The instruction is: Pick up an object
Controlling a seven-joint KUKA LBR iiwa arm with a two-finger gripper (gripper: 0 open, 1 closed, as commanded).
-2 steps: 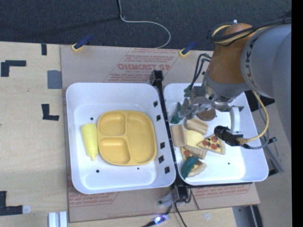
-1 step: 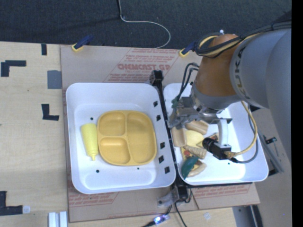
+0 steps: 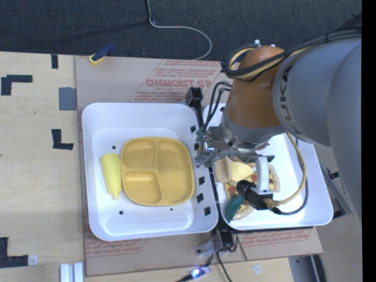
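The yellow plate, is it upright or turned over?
Upright: the yellow plate lies flat in the left bin, its three compartments facing up.

Pale wooden worktop (image 3: pixel 35 187) with black tape marks, topped by printed brown cardboard sheet (image 3: pixel 170 84). Dark grey carpet floor (image 3: pixel 70 16) beyond, crossed by thin white cable (image 3: pixel 176 27).

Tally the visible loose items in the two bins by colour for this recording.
Yellow, left bin: 2, divided plate and squeeze bottle
Pale cream, right bin, under the arm: 1
Green, right bin: 1
Total: 4; others may be hidden.
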